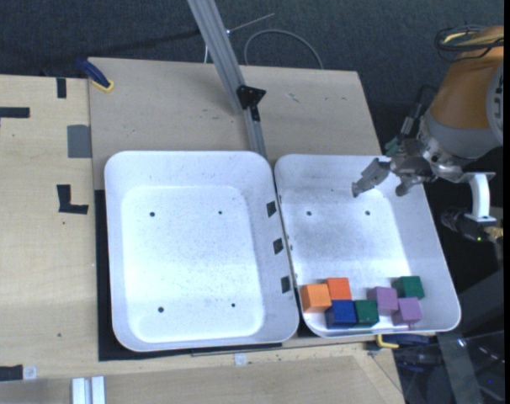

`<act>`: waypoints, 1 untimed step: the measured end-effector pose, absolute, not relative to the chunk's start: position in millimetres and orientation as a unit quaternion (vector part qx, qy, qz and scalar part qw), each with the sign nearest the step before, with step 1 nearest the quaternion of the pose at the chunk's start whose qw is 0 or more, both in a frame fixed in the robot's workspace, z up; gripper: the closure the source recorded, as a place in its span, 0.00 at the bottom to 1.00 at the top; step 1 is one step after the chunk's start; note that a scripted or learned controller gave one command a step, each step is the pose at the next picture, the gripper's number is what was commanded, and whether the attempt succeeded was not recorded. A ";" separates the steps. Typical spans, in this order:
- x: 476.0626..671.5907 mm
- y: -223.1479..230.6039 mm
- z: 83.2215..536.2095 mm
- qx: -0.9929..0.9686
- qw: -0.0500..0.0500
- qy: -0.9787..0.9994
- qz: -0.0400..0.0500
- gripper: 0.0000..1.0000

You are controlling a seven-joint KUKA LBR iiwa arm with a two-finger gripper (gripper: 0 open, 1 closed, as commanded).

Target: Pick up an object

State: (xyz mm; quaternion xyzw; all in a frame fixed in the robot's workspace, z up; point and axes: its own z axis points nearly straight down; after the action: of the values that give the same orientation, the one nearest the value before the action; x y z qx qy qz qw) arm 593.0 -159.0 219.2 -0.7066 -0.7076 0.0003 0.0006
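Several small blocks lie along the near edge of the right bin (pixel 322 192): an orange block (pixel 316 296), a darker orange one (pixel 339 289), a blue block (pixel 342 312), a green block (pixel 366 311), two purple blocks (pixel 383 297) (pixel 409 310) and a dark green block (pixel 410 287). My gripper (pixel 381 183) hangs over the far right part of that bin, well away from the blocks. Its two fingers are spread apart with nothing between them.
The left bin (pixel 120 192) sits beside the right one on the wooden bench. A slanted metal pole (pixel 217 36) crosses the back of the bench, ending at a black clamp (pixel 251 98). Black clips (pixel 276 244) sit along the divide between the bins.
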 end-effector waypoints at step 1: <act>606.4 -75.0 189.8 -0.704 0.003 -0.710 0.000 0.00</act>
State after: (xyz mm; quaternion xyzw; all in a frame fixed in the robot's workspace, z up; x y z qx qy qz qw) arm 606.4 -75.0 189.8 -0.7041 -0.7101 0.0005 0.0026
